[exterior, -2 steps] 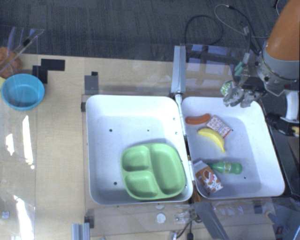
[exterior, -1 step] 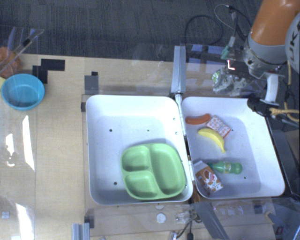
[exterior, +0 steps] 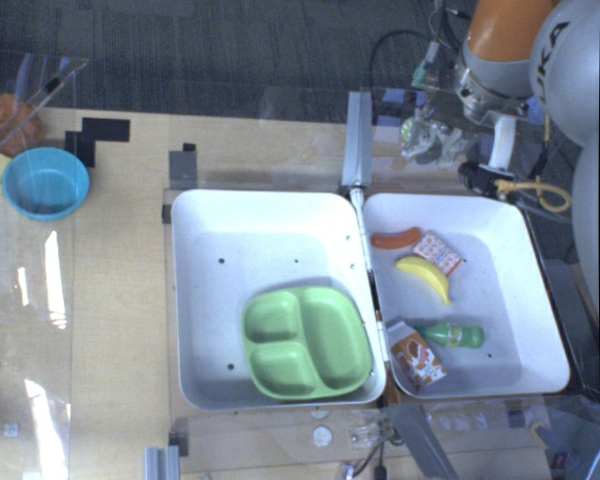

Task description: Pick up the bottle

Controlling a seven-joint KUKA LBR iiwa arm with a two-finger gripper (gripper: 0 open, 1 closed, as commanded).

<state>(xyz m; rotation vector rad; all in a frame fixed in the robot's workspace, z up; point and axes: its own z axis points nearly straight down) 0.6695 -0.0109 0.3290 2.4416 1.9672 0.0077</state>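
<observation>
A small green bottle [exterior: 453, 335] lies on its side near the front of the right bin [exterior: 511, 281], cap end pointing left. My gripper [exterior: 429, 139] hangs above the bench behind the right bin's far left corner, well away from the bottle. The grey arm with its orange band [exterior: 506, 28] comes in from the top right. Nothing is seen held by the gripper.
In the right bin, a banana [exterior: 424, 278], a sausage [exterior: 396, 238] and a small red-and-white carton [exterior: 438, 253] lie behind the bottle, with a brown carton [exterior: 416, 361] just left of it. A green divided plate [exterior: 305, 342] sits in the left bin [exterior: 234, 244]. A blue bowl [exterior: 45, 182] stands at far left.
</observation>
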